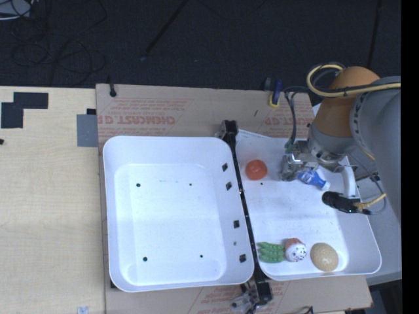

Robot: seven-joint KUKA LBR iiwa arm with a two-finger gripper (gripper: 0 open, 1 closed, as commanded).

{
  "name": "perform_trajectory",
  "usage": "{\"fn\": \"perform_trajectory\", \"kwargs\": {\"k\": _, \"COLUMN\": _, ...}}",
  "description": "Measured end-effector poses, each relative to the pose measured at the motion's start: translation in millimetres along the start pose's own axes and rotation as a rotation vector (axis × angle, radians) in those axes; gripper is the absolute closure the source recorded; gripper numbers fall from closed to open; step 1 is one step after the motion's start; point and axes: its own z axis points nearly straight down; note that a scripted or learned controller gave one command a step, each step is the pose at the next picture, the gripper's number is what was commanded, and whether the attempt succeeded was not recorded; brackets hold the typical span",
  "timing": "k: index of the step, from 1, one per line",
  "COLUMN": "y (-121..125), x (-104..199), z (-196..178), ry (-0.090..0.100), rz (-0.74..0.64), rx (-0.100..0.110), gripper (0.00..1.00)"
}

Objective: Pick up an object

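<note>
Blue object (313, 178) (partly hidden) | under pincer (292, 164) | grip unclear | right bin (366, 241)

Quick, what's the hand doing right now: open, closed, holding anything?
Hand: cannot be told. It sits low over the right bin, next to a blue object.

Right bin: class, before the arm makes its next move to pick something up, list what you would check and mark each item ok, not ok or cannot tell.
1. Things to pick lie in the right bin: ok, an orange ball, a green toy, a spotted white ball and a tan egg shape.
2. Gripper is over the right bin: ok.
3. Jaws open: cannot tell.
4. Blue thing by the gripper is held: cannot tell.
5. Orange ball stands apart from other things: ok.
6. Green toy and spotted white ball have a gap between them: not ok.
</note>
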Motion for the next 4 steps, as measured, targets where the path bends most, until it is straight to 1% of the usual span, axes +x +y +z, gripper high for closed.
{"fn": "perform_trajectory", "kwargs": {"k": 1, "y": -10.7, "x": -19.8, "z": -162.4, "ry": -0.007, "rz": 0.003, "rx": -0.021, "gripper": 1.00}}
{"fn": "perform_trajectory", "kwargs": {"k": 2, "y": -57.8, "x": -17.9, "z": -316.1, "ry": -0.008, "rz": 0.002, "rx": -0.029, "gripper": 1.00}}
{"fn": "perform_trajectory", "kwargs": {"k": 3, "y": -123.1, "x": 3.0, "z": -442.6, "ry": -0.006, "rz": 0.000, "rx": -0.025, "gripper": 1.00}}
{"fn": "perform_trajectory", "kwargs": {"k": 4, "y": -163.9, "x": 52.2, "z": -350.9, "ry": -0.001, "rz": -0.001, "rx": -0.002, "gripper": 1.00}}
